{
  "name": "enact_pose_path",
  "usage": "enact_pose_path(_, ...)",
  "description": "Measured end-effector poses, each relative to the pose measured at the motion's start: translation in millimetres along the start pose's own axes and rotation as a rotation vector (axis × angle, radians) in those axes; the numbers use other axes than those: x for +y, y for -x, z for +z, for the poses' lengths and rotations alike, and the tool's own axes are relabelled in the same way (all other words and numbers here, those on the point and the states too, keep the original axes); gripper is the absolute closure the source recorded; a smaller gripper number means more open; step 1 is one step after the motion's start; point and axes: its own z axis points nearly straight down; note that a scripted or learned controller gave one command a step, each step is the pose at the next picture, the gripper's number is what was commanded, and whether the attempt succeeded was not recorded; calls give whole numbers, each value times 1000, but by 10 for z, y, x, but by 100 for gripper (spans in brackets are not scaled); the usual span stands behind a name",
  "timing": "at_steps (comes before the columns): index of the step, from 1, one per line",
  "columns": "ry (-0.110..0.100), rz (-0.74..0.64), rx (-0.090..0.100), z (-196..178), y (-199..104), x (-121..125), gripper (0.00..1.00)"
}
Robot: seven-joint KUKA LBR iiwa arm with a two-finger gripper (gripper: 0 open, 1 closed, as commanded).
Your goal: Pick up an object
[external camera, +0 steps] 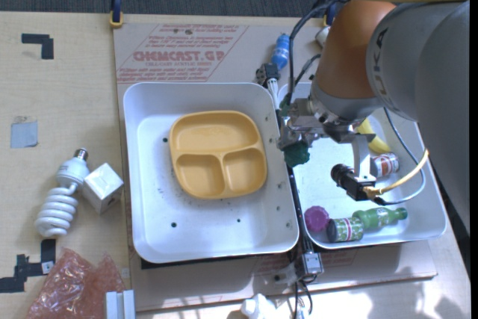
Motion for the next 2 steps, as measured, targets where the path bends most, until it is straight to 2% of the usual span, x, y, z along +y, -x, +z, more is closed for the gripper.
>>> enact_pose_path(1, 0, 0, 0, -279, -290, 732, 100)
enact_pose_path(2, 0, 1, 0, -909, 100, 998, 100)
